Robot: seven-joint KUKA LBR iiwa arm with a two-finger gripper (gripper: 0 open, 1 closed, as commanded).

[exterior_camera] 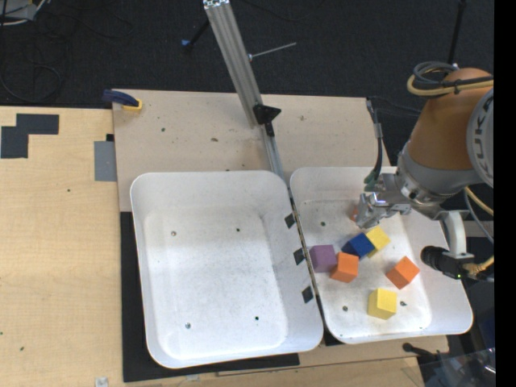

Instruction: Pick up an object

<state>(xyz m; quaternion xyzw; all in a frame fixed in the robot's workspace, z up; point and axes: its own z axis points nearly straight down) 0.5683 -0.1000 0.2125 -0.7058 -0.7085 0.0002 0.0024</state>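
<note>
Blocks all sit in the right bin [451, 317], clustered centre to low: purple block [322, 257] at the cluster's 9 o'clock, against the divider side; first orange block [346, 267] touching it; blue block [359, 246] just above that, with a yellow block [376, 238] touching its 2 o'clock side. A second orange block [402, 272] sits apart at 3 o'clock, and a second yellow block [383, 303] alone at 5 o'clock.

Pincer [373, 203] hangs low over the bin at the cluster's 12 o'clock, just above the blue/yellow pair. Nothing visible between its tips. Can't tell whether the tips are apart or together, too small and cluttered from here. There's a small reddish patch beside it, can't identify it.

My read: approach phase, no grasp made. Blue/yellow pair is nearest but the blocks touch, so a descent there risks hitting both. The lone yellow or the lone orange looks like the cleaner pick.

Left bin [161, 216] sits beside it on the tabletop [193, 127], likely the drop side. Slanted aluminium strut [238, 59] rises from 12 o'clock between the bins.
</note>
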